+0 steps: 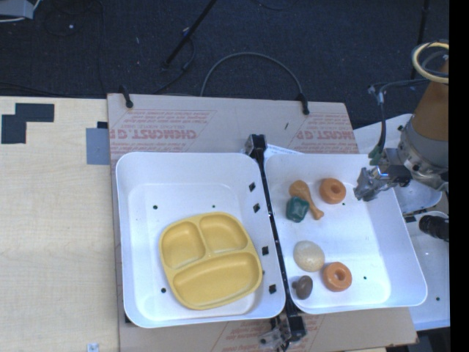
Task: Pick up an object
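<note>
My gripper sits at the right of the frame, over the upper right rim of the right bin, with my grey wrist and its orange band running off the right edge behind it. I cannot tell from this slant how it is set; it reads as a small dark metal shape with nothing visibly caught in it. Everything I might pick lies in that right bin, to the left of and below my gripper. Nearest is an orange ring in the upper middle of the bin, just left of my gripper but apart from it. Left of the ring is a tan drumstick-shaped piece, lying at a slant, with a dark green block touching its lower left side. Lower in the bin sits a pale cream egg-shaped object. Below it, near the bin's bottom edge, a small brown lump lies beside a second orange ring, the two close together but not touching. The left bin holds a yellow divided tray, lying flat toward its lower right, with three compartments. Both bins rest on a sheet of cardboard printed with red lettering.
</note>
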